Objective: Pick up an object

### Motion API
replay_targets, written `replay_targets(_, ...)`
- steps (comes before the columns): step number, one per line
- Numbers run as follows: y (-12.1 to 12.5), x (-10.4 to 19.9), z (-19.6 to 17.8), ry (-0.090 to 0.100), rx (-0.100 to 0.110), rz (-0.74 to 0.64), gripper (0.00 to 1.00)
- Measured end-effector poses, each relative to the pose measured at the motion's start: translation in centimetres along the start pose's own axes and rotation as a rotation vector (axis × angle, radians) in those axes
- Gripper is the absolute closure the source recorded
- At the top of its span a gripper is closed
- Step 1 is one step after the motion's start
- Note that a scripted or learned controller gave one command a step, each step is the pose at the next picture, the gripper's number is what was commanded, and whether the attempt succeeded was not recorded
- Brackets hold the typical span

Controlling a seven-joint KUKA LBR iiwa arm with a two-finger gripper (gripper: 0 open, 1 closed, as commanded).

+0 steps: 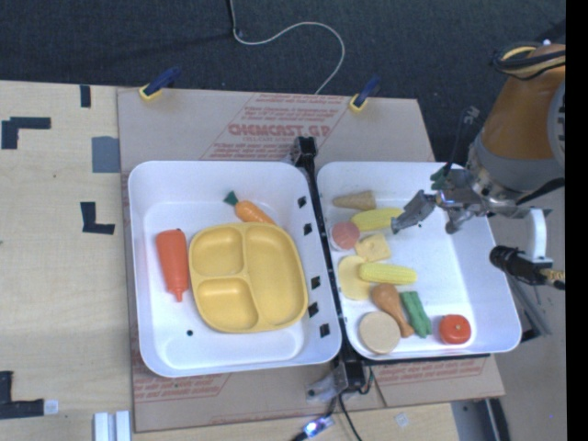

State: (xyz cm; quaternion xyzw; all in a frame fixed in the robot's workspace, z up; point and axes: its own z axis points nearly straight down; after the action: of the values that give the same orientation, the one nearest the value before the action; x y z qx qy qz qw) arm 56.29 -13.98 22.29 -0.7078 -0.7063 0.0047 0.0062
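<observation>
From the camera above the bench, I am hanging my two-finger gripper (432, 211) over the upper part of the right white bin (478, 283), with my fingers spread and nothing between them. One finger is pointing down-left toward the yellow plastic corn cob (376, 219) lying near the bin's top, close to it but not touching as far as I can tell.

That cob is the nearest thing to pick. Just above it is lying a tan cone-shaped toy (355, 200), and to its left a pink round slice (345, 235). A second corn cob (387, 273), a brown drumstick (392, 305), a green pod (415, 312), a red tomato (454, 329) and a pale round disc (378, 333) are sitting lower in the bin.

To do this well, I judge I should be centring over the cob, turning my fingers across its short width, and descending until they straddle it before closing, since its neighbours are crowding it.

In the left white bin (147, 274) a yellow divided plate (248, 276) is resting between two orange carrots (172, 260).

The cardboard sheet (184, 127) under the bins is carrying red printing; I am reading it as roughly "CHEMCAST", uncertainly.
</observation>
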Motion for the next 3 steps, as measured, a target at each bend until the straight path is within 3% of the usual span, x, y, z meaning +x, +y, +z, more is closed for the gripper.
replay_targets(1,0.2,0.0,-0.8,-0.002,-0.013,-0.003,0.0)
replay_targets(3,-0.2,0.8,11.6,-0.001,-0.007,-0.003,0.0)
